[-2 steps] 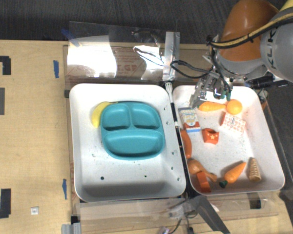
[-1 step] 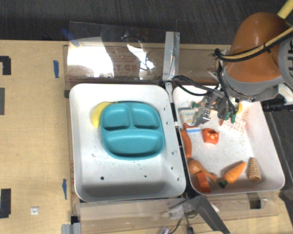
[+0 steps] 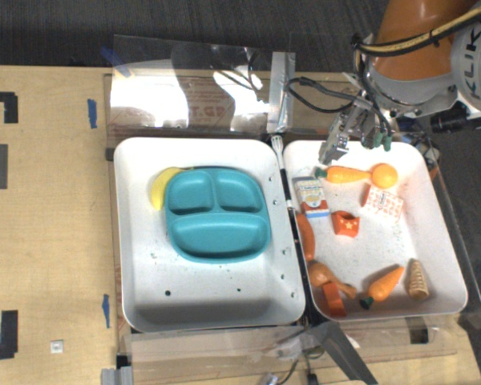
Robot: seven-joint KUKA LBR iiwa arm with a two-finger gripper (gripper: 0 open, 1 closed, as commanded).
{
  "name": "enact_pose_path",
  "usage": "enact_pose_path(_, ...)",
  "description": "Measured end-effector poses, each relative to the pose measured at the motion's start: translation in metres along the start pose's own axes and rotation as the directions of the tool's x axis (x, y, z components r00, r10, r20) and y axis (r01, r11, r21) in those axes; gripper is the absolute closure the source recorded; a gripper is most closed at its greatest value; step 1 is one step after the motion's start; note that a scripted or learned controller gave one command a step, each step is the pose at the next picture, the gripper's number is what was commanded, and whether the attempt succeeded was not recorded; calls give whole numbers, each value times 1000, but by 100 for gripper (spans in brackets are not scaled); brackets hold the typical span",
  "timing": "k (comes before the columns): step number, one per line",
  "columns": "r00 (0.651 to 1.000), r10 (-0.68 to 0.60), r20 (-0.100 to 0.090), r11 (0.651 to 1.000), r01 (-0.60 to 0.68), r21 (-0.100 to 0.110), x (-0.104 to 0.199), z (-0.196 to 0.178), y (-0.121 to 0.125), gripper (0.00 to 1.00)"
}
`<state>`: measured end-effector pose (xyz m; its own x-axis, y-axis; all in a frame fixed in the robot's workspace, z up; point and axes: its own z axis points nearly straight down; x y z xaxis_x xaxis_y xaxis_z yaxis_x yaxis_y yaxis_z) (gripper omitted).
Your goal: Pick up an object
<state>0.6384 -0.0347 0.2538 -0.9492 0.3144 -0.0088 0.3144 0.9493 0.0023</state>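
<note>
Orange toys crowd my right bin [image 3: 445, 239], so I hang the gripper [image 3: 337, 147] at its far rim.
Nearest is the carrot [image 3: 346, 175]; whether the jaws are open I cannot tell.

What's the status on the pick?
Gripper over right bin's far edge, nothing visibly held. Carrot just below it. Orange ball touches carrot's tip.

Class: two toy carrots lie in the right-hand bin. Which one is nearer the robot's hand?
The carrot at the far end of the bin, lying crosswise beside the orange ball, just below the hand. The other carrot lies at the near end.
</note>
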Motion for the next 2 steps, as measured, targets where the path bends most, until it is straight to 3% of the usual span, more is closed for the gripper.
enact_pose_path(1, 999, 35, -4, 999, -35, 0, 77, 4, -18, 100)
enact_pose_path(2, 984, 177, -3, 984, -177, -1, 37, 12, 68, 100)
